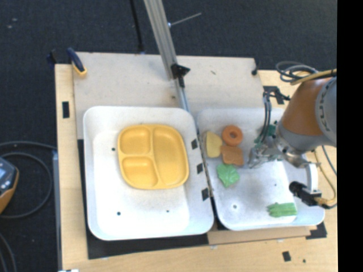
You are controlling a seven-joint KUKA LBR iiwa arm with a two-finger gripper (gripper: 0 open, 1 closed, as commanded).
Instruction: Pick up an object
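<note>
— Four toys cluster in the right bin (249, 220): yellow piece (213, 144), green lump (228, 175), orange ring (232, 135), brown block (232, 155).
— And the claw (256, 155)?
— Just right of the brown block; whether it's parted or closed, I cannot tell.

No text, label, brand, number or sign can be read anywhere in the camera view. No lettering is borne by the bench (130, 84), the two white bins (102, 208) (249, 217) or the yellow divided plate (153, 155). The small dark marks along the bench edges and between the bins are too small and blurred to be made out as characters. Nothing legible is carried by the arm (306, 115) with its orange band.
</note>
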